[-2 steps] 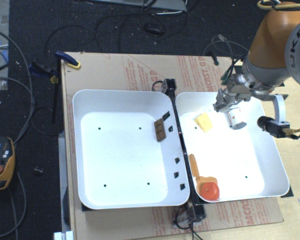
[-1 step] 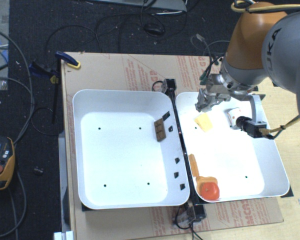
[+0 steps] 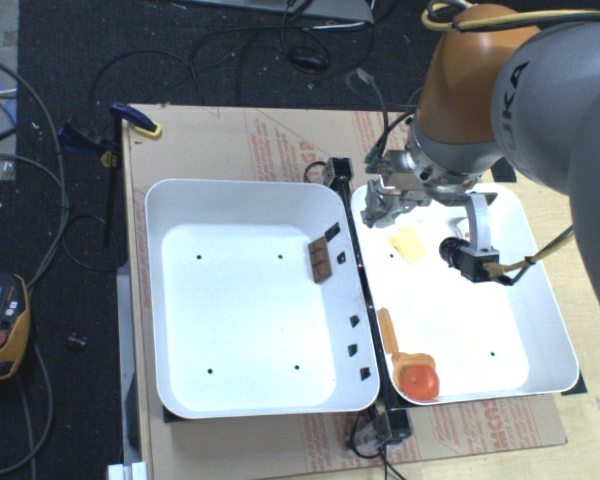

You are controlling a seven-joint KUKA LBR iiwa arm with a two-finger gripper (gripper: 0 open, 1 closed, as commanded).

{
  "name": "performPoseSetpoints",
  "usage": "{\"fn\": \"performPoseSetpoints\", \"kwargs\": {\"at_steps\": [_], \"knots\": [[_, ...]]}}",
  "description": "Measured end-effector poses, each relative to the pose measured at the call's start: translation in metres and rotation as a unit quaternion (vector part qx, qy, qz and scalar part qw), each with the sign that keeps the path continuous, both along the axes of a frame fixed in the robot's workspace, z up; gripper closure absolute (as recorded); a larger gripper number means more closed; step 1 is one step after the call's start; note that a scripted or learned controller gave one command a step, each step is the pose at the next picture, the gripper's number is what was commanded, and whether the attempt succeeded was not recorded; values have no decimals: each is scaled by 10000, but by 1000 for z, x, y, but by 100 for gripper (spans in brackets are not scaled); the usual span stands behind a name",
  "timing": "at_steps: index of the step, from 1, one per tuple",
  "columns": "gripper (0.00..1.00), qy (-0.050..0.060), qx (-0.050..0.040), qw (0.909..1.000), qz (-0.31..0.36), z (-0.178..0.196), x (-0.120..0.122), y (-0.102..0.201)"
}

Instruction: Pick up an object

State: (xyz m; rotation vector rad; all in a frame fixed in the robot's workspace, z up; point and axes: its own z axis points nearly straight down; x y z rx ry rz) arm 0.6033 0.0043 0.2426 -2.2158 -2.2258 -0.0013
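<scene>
My gripper (image 3: 383, 206) hangs over the far left corner of the right bin (image 3: 540, 298), below the orange wrist band. A pale yellow block (image 3: 407, 244) lies on the bin floor just in front of it, a little to the right. A red ball on an orange handle (image 3: 412, 372) rests in the near left corner of the same bin. A small brown block (image 3: 320, 261) lies at the right side of the left bin (image 3: 180, 298).
A black part with a cable (image 3: 467, 257) hangs from the wrist over the middle of the right bin. Small black clips line the divider between the bins. Cables and a blue and yellow clamp (image 3: 130, 120) lie beyond the board's far edge.
</scene>
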Motion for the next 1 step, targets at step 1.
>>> {"fn": "performPoseSetpoints", "kwargs": {"at_steps": [1], "knots": [[100, 2, -2, 10000, 0, -1, -9, 49]]}}
